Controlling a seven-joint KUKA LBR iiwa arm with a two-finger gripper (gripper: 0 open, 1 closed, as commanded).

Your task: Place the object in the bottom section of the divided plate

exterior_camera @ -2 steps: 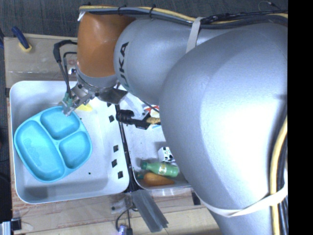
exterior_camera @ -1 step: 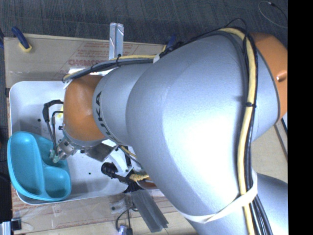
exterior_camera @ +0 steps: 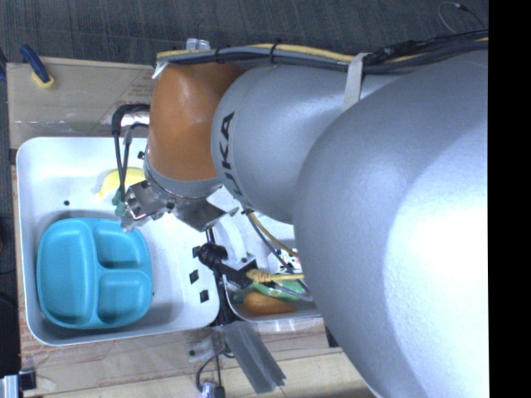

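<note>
You have a wooden bench (exterior_camera: 91, 89) carrying two shallow white bins side by side. The left bin (exterior_camera: 50, 152) sits in plain sight, its rim running along the bench's left part; bare wood shows above it and in a strip below it. The right bin (exterior_camera: 236, 312) is mostly covered by the arm, so you see just a bit of its lower left corner. A small blue and yellow clamp (exterior_camera: 37, 66) sits at the bench's upper left corner.
</note>
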